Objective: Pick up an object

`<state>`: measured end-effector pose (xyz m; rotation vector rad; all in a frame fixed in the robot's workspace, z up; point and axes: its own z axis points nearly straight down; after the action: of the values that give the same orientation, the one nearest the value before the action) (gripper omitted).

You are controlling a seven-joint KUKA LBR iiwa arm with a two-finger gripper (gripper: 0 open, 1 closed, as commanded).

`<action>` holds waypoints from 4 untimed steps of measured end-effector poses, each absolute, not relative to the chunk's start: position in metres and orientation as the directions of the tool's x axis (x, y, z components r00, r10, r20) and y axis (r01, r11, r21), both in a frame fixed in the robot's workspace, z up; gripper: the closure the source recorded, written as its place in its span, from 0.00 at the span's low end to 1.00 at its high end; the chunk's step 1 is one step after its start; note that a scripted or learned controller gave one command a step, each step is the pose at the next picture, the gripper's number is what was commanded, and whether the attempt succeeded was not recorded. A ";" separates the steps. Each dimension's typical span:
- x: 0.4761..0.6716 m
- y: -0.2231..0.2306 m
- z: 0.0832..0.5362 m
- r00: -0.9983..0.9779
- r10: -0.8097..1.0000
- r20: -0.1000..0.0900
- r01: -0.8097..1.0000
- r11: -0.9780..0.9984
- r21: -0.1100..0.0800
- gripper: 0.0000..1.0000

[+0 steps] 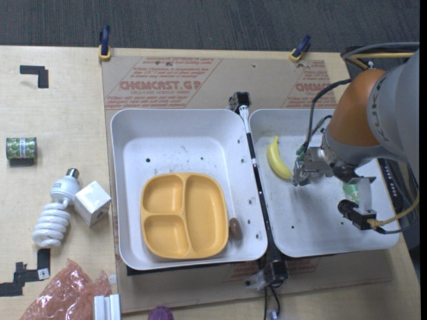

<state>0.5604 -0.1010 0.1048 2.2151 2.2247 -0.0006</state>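
Fingers of the gripper (301,173) point down into the right bin (313,235) — whether they stand apart or closed, cannot tell; nothing seen between them. Banana (278,159) lies just left of the fingertips, near but seemingly not touching. Left bin (127,179) — yellow divided plate (185,215), small brown object (235,229) beside it.

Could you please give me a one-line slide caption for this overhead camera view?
KUKA arm's gripper hovers beside a banana in the right bin; a yellow divided plate sits in the left bin.
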 end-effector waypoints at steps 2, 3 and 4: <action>0.561 -0.102 0.115 -0.006 1.000 -0.003 1.000 0.006 0.003 1.00; 0.561 -0.102 0.115 -0.006 1.000 -0.003 1.000 0.006 0.003 0.00; 0.523 -0.094 0.092 0.002 1.000 0.000 1.000 -0.002 0.000 0.00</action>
<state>0.5231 -0.0943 0.0922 2.2235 2.2197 -0.0006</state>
